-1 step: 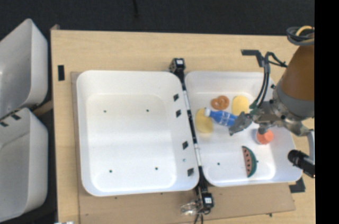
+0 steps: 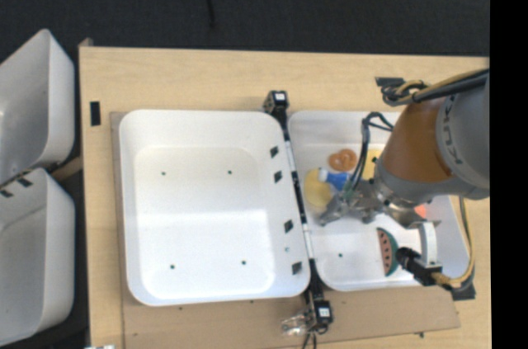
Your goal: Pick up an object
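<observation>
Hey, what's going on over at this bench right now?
The grey arm is reaching down into the right bin, with its gripper low among small items: a yellow piece, a blue one, an orange one and a watermelon slice toy. Nothing is visibly grasped yet. The left bin sits alongside, touching it.

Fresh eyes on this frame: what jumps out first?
The grey arm with its orange band dominates, reaching in from the right and hanging low over the right bin. Beneath it sits a bright clutter: a yellow object, an orange-brown piece and a watermelon slice. The big white left bin fills the bench's middle.
</observation>
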Tool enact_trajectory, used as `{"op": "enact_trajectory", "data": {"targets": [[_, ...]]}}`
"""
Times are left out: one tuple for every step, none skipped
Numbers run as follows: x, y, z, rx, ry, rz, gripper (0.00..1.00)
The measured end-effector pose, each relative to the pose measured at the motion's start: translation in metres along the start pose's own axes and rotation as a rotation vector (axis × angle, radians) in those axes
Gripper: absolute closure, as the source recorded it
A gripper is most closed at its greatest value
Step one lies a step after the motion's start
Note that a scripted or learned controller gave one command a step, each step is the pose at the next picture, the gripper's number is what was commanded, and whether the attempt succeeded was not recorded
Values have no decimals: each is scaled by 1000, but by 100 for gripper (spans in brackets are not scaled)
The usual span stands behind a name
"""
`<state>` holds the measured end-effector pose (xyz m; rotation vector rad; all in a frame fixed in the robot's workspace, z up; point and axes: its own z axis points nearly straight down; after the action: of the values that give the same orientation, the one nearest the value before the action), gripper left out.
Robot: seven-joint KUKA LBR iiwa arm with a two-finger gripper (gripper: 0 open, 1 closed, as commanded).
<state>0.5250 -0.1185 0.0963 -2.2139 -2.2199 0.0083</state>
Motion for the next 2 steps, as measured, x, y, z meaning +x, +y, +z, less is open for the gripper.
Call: {"op": "enact_trajectory", "data": {"targets": [[21, 53, -5, -13, -1, -2, 0], [20, 110, -6, -13, -2, 0, 0]]}}
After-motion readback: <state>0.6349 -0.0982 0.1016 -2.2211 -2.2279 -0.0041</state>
